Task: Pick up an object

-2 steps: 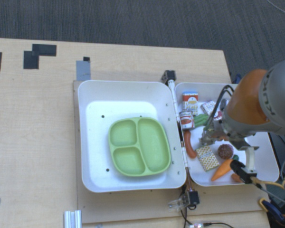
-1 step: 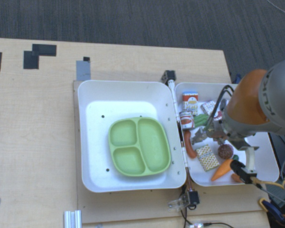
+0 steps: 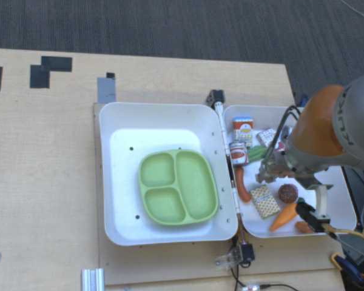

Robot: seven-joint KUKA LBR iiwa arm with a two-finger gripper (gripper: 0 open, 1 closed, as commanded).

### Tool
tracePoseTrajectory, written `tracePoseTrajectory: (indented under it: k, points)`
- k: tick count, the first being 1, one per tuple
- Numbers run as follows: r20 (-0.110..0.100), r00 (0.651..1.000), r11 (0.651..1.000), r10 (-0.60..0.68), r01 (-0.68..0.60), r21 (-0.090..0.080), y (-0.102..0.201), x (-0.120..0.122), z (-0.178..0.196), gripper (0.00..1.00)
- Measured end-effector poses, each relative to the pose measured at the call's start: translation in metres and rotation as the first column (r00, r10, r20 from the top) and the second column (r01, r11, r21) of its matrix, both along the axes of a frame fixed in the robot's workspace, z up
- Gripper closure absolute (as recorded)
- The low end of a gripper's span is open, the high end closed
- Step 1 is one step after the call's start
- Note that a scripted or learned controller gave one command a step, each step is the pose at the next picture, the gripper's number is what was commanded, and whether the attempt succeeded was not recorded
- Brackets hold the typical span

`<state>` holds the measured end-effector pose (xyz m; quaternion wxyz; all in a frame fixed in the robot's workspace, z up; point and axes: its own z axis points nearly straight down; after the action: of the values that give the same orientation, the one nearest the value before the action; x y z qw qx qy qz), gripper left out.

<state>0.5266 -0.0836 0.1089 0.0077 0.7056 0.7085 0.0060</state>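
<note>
The gripper (image 3: pixel 268 173) hangs low over the right bin (image 3: pixel 347 205), toward its middle; whether it grasps anything, I cannot tell. The checkered block (image 3: pixel 264 200) lies just beside it, toward the bin's near edge.

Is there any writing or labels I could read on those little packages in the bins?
None can be read.
Small carton, right bin: red and blue print, too blurred.
Small can: label too small.
Checkered packet: pattern, no legible words.
Green divided plate, left bin: no text.
</note>
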Motion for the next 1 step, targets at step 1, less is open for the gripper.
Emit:
tracePoseTrajectory:
  k: [1]
  points:
    - [0.000,1.000,1.000,0.000,0.000,0.000,0.0000,-0.0001,-0.0001,0.00]
